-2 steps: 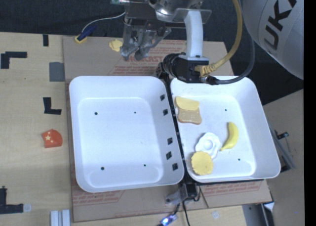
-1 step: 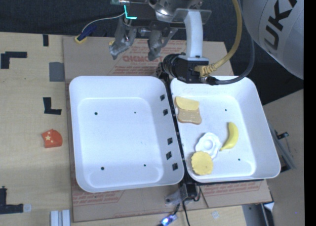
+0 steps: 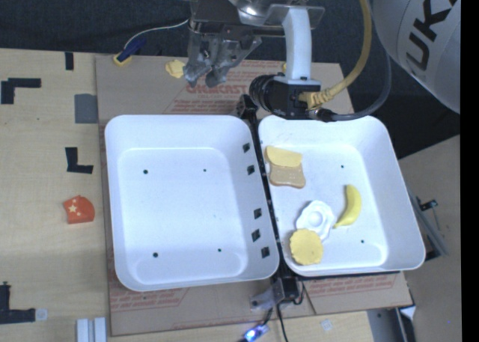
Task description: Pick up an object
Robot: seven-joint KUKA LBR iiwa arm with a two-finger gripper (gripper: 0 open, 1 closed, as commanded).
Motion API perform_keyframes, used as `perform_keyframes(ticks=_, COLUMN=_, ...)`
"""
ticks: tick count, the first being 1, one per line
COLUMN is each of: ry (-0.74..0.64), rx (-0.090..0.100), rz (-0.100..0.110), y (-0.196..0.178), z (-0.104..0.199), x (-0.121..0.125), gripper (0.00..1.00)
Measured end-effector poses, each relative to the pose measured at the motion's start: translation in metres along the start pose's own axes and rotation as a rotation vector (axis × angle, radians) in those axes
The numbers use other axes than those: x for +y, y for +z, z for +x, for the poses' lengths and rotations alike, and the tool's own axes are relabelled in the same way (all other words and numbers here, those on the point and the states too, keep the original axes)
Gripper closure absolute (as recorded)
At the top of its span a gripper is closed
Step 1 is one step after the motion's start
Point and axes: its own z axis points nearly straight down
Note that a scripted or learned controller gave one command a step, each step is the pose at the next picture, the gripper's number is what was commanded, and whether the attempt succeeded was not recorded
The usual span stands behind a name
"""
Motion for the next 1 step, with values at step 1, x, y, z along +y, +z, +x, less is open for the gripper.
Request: perform_keyframes(ticks=1, ry=0.004, rx=-0.007, rz=0.016, y=0.2042, z=-0.0010, x=-0.0333, gripper=1.00)
